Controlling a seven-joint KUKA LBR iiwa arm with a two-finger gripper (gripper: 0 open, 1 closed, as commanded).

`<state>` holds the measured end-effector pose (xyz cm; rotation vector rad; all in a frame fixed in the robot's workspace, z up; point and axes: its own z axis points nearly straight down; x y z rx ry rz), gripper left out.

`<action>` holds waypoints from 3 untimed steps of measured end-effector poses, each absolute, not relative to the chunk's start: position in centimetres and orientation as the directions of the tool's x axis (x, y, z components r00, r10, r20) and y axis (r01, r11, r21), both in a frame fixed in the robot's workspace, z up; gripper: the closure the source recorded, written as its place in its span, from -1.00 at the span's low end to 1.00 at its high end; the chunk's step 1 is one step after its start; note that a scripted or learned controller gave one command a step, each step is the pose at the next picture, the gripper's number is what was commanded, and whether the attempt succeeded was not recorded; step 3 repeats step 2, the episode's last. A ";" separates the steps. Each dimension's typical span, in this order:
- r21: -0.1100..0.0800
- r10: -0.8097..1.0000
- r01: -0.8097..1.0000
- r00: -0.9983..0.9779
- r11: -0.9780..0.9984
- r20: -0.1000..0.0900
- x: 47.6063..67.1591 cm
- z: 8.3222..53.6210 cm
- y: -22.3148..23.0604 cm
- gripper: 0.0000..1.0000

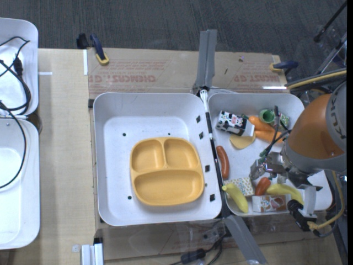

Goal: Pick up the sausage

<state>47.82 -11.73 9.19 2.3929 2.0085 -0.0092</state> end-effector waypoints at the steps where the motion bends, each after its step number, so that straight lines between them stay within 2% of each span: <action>1: 0.001 0.985 0.985 0.173 -0.173 -0.010 47.8 9.8 -11.5 1.00; 2: -0.003 0.990 0.990 -0.141 0.141 0.000 47.9 18.9 -8.7 1.00; 3: -0.003 0.990 0.990 -0.141 0.141 0.000 47.9 18.9 -8.7 1.00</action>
